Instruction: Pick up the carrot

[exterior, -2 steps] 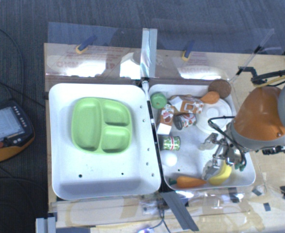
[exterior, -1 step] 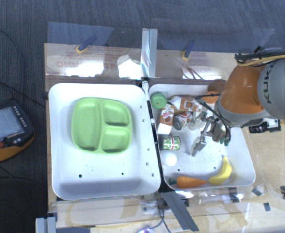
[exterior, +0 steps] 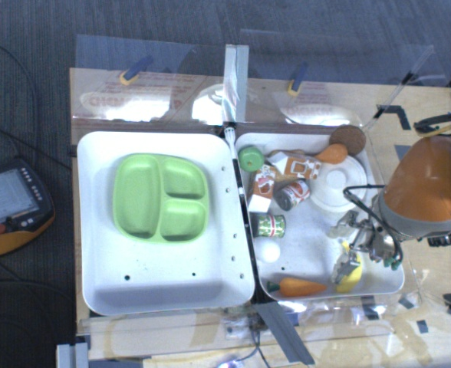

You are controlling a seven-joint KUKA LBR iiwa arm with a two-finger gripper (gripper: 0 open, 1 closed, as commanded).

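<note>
- Looking down on the worktop (exterior: 95, 83), two white bins sit side by side: the left bin (exterior: 95, 282) carries a green divided plate (exterior: 162, 196), the right bin (exterior: 394, 282) is crowded.
- Along the right bin's far side: a green lid-like round (exterior: 250, 159), an orange-and-white carton (exterior: 291, 165), a can lying tipped (exterior: 291, 194), a white bowl (exterior: 337, 186), and a brown ball (exterior: 347, 137) at the far corner with an orange piece (exterior: 333, 154) beside it.
- Nearer the middle, a small green-labelled can (exterior: 268, 225) lies by the divider, with a white ball (exterior: 269, 251) just below it.
- The carrot (exterior: 302, 287) lies flat along the near wall of the right bin, tip pointing left.
- A yellow item (exterior: 349, 274) sits just right of the carrot, between it and the arm.
- The gripper (exterior: 356, 248) hangs over the bin's right part, above that yellow item, up and right of the carrot and not touching it.
- Whether it is clenched or released, I cannot tell; cables blur the view.
</note>
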